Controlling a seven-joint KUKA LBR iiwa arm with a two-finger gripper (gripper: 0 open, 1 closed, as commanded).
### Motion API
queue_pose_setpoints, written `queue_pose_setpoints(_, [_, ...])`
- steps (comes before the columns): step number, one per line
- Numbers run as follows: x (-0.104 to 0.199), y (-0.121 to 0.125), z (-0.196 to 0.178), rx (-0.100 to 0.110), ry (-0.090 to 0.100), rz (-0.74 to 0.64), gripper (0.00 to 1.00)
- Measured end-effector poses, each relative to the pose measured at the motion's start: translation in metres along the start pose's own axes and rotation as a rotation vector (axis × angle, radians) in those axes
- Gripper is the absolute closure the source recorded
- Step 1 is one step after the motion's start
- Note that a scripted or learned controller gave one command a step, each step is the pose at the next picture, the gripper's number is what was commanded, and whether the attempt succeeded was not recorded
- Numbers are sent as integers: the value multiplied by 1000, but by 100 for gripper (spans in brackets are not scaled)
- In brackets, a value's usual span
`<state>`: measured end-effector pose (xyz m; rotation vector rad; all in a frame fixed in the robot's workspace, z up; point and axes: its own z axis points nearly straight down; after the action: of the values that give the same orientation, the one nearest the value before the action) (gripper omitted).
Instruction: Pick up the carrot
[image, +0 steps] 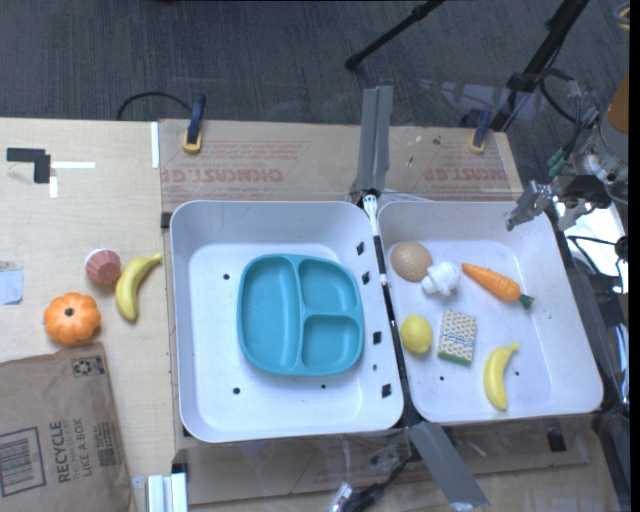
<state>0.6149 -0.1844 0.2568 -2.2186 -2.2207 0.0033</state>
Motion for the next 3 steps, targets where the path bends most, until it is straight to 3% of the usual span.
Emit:
queue_pose_setpoints(1, [28,-28,166,-3,-1,-236,0])
queue_pose_setpoints(2, [-8,-119,158,-1,0,-133,0])
queue_pose_setpoints(3, [-34,-135,167,-1,6,-128,0])
